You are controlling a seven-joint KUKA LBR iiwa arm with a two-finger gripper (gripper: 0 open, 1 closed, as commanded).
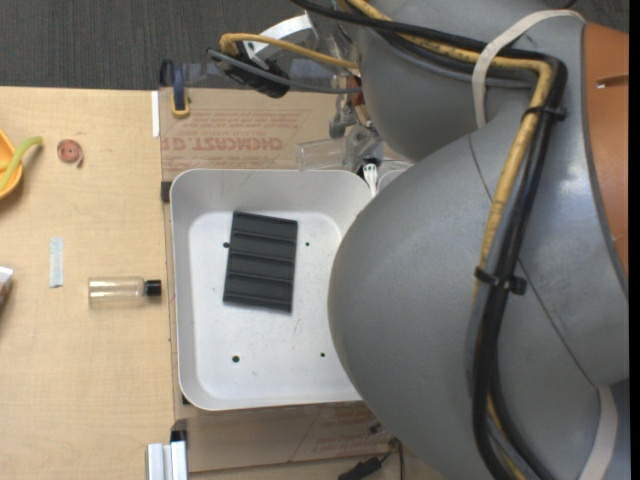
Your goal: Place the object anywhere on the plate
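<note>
At the far left edge of the frame, upper part, a yellow-orange object (8, 165) pokes in over the wooden bench (80, 368), and just to its right lies a small reddish disc (68, 150). Lower down on the bench I see a short pale strip (56, 263) standing on end in the picture, and beside it a clear vial with a black cap (124, 289) lying on its side, cap pointing toward the bin. Moving right, the white bin (200, 388) takes up the centre of the frame; inside it, in the upper left part of its floor, the dark ribbed rectangular object (261, 262) lies flat, tilted only slightly, apart from the bin walls. Above the bin a sheet of cardboard (240, 133) with printed lettering shows, with a yellow cable (265, 46) running over it. The right half of the frame is my own grey arm (470, 298), bulky and close to the camera, with black and yellow cables (510, 218) along it and the orange band (610, 78) at the upper right. My gripper is hidden, so I cannot tell its state.
</note>
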